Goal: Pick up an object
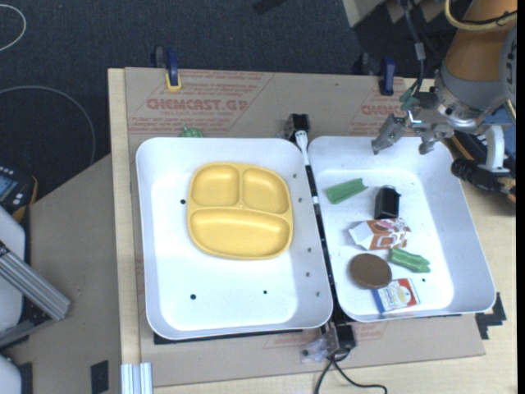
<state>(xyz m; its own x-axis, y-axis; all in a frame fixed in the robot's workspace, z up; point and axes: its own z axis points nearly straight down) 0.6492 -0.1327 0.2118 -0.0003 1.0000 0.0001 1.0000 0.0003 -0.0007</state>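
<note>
Objects for picking are all piled in the right bin (459, 212): a green strip (345, 190) near the top left, a small black block (386, 202) just right of it, a crumpled red-and-white wrapper (380, 235) below those, a green bumpy piece (409, 260) off to the wrapper's lower right, a brown disc (370, 271) under the wrapper, and a little red, white and blue packet (396, 295) at the bottom, just beside the disc.

The left bin (164, 245) has a yellow divided plate (240, 210) sitting in its upper middle, three compartments, nothing in them as far as I can see.

The arm comes in from the top right, orange band up high and the grey wrist below it. The gripper (408, 137) hangs over the back rim of the right bin, up above the pile and well apart from every item. Its two fingers are spread wide, pointing down toward the surface, with nothing between them. Both bins sit on a cardboard sheet (246, 97) clamped at the back edge.
</note>
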